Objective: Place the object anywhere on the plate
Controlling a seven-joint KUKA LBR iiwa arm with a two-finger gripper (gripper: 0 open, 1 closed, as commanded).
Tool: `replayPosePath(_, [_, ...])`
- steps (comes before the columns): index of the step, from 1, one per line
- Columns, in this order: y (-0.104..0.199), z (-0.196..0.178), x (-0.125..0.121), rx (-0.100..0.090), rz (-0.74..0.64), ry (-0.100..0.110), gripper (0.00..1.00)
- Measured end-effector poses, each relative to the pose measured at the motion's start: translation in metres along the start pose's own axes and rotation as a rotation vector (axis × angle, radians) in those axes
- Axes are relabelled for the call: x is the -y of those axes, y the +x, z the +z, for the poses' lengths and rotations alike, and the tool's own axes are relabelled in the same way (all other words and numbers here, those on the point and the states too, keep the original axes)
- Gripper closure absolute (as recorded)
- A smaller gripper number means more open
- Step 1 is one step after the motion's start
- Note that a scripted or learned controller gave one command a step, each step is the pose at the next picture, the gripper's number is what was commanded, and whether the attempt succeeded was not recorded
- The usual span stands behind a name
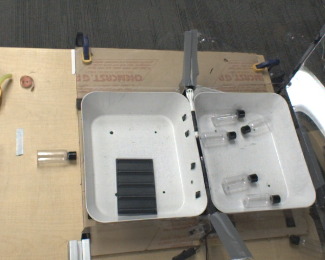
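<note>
Right bin (292, 145) holds five clear bottles (227, 117). Dark ridged plate (135, 187) sits near left bin's (97, 145) front edge. Pincer state: cannot tell.

Both bins are white: left bin (97, 145), right bin (292, 161). The left bin contains a black ribbed plate (135, 187). The right bin contains five clear vials (240, 183) with black caps. Left of the left bin, the bench (32, 199) is pale tan wood. Brown cardboard (135, 72) with red lettering lies behind the bins.
</note>
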State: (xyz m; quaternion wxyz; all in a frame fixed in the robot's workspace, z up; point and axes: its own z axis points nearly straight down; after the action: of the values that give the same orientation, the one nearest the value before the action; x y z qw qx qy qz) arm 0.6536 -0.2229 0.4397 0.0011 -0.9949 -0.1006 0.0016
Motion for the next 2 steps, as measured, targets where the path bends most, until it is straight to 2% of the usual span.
replayPosePath(2, [-0.0002, 0.0002, 0.0000, 0.000, 0.001, 0.000, 0.00])
